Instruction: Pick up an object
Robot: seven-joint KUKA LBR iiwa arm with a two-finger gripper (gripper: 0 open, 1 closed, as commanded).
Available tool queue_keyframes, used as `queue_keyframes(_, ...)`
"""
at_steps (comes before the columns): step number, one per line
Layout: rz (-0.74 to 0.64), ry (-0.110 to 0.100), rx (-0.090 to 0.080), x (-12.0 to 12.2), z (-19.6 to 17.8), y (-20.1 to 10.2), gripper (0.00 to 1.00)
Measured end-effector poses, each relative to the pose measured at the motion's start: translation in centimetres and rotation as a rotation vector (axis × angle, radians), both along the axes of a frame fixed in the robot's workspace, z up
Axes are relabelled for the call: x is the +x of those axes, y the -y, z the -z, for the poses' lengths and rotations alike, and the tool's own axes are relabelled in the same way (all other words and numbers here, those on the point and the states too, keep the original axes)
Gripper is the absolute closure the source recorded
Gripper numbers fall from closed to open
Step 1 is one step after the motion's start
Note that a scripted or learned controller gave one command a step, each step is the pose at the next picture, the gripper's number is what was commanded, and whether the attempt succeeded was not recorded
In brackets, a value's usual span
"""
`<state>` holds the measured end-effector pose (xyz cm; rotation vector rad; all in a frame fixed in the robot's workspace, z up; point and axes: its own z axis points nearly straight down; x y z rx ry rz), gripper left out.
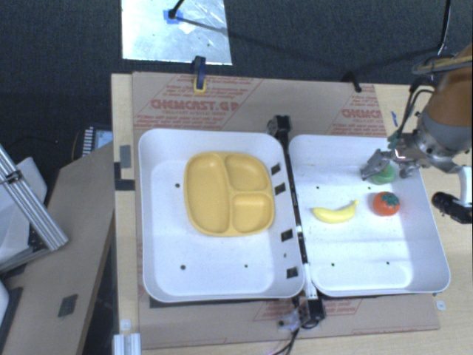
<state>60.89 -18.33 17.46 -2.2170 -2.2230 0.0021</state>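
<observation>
In the right bin [369, 268] lie a yellow banana [334, 212], a red tomato [385, 203] with a green top, and a green object [383, 175] further back. My gripper [386, 166] reaches in from the right and hovers right over the green object, partly hiding it. Whether the green object sits between the fingers is hidden by the gripper body.
The left bin [162, 265] holds a yellow divided plate [228, 193] with three compartments. A black divider with clips [290, 198] runs between the bins. A shiny metal sheet [176, 21] lies beyond the bench at the back.
</observation>
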Motion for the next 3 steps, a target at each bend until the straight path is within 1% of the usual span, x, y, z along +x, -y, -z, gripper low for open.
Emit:
queue_keyframes(1,0.002,0.002,-0.001,-0.2,4.2,0.3,0.0)
queue_keyframes(2,0.002,0.003,-0.001,-0.1,9.2,0.2,0.0)
queue_keyframes(3,0.002,0.007,-0.002,0.0,7.9,0.3,1.0)
